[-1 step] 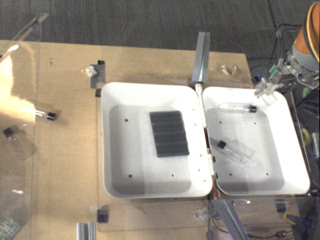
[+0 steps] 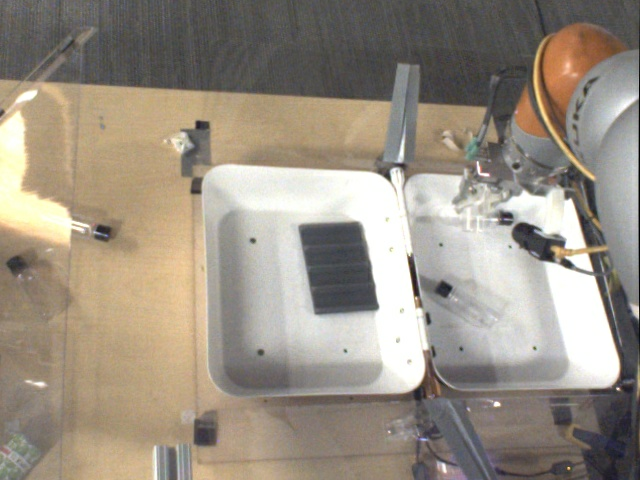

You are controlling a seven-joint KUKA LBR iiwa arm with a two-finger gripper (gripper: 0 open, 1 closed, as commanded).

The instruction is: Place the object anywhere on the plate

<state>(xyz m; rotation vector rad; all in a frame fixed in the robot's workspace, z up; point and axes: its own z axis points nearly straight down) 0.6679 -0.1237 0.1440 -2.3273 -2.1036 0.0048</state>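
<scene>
Two shallow white bins are seen from above on a wooden bench. In the left bin [image 2: 225, 298] a dark ribbed rectangular plate [image 2: 339, 267] lies flat near the middle. In the right bin [image 2: 590, 363] a small clear tube with a black cap [image 2: 467, 304] lies on its side on the floor, a little below the bin's middle and near the wall shared with the left bin; this is taken to be the object to be moved. The gripper [image 2: 480, 203] of the grey arm is placed over the upper part of the right bin, well apart from the tube, and nothing is seen between its translucent fingers; whether they are spread wide or narrow cannot be told, since they blur against the white bin. Several risks are judged from this layout. The tube is clear and slim, so it could be missed or clipped at one end and rolled away. A grasp near the cap alone could let it slip. The raised divider between the bins could be struck if the carry is made too low.
</scene>
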